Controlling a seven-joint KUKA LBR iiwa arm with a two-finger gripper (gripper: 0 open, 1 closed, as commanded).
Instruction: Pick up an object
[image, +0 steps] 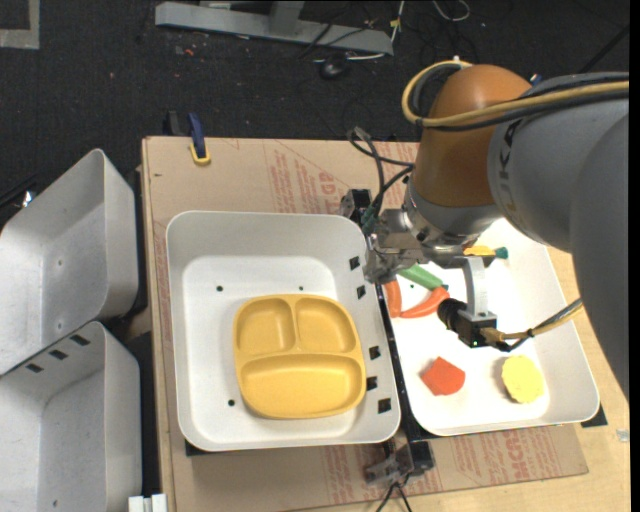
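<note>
The grey arm with its orange band (470, 105) is reaching in from the upper right of the frame and hanging over the right-hand white bin (570, 395). Its pincer (430, 280) is sitting low over the upper left part of that bin, close to the wall shared with the other bin. I cannot tell how wide it is standing, because the wrist and its black fittings are covering it from above.

Right under the pincer an orange carrot-like piece (415, 305) is lying curved on the bin floor, with a green piece (420, 275) just above it; whether either one is being touched I cannot make out. Lower in the same bin, toward the bottom of the frame, a red-orange chunk (442, 376) is lying apart from the pincer, and a round yellow piece (522, 380) is lying to its right, near the bin's lower right corner.

The left-hand white bin (200, 250) is carrying a yellow divided plate (298, 355) with three compartments, sitting in the middle of its floor. Both bins are resting on the brown bench (290, 170), and a blue and yellow clamp (199, 145) is sitting at its upper left edge.
</note>
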